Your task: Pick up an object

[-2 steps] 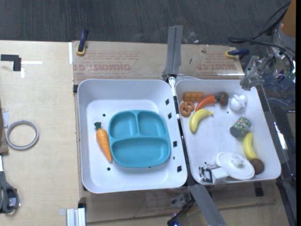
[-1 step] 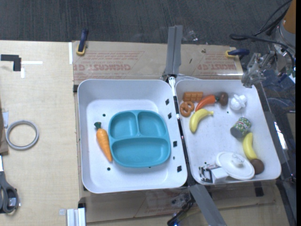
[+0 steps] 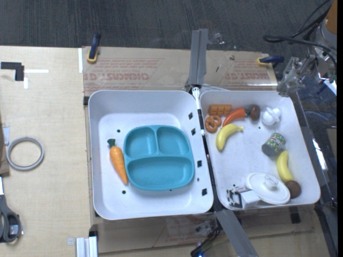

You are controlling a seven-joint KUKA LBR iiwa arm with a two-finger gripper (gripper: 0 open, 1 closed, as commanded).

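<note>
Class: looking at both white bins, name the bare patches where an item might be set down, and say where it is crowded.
Right bin: bare floor between the upper banana, the can and the white lid. Left bin: bare strip above the blue plate; its compartments hold nothing. Crowded: right bin's top edge and right side.

The claw (image 3: 290,78) is seen just behind the far right corner of the right bin (image 3: 306,143). In that bin, a pretzel (image 3: 213,123) and a banana (image 3: 228,135) are placed left of the claw. A can (image 3: 274,144) and a second banana (image 3: 283,166) are set in front of it. Well left of the claw, a divided plate (image 3: 159,158) is held in the left bin (image 3: 97,143), with a carrot (image 3: 118,164) beside the plate's left edge.
</note>
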